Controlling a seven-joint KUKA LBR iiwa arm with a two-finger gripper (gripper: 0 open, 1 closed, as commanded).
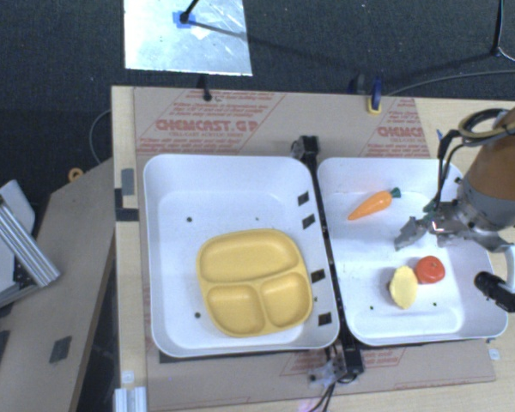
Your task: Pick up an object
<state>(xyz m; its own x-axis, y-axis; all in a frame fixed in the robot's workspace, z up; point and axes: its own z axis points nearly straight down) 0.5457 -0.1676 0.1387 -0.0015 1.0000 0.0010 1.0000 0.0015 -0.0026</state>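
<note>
The right bin (369, 316) holds three things. An orange carrot (371, 204) with a green tip lies at the back. A red tomato (430, 269) sits toward the front right, with a yellow lemon-like piece (403, 287) touching its left side. My gripper (409, 232) hangs over the right bin, between the carrot and the tomato, pointing left. It is just above and left of the tomato and about a hand's width right of the carrot. I see nothing held in it.
The left bin (176, 187) holds a yellow divided plate (253, 280). The arm's orange band and grey wrist (498, 178) cover the right bin's far right side. A black part (498, 290) juts over that bin's right rim. A foil sheet (187, 24) lies beyond the bench.
</note>
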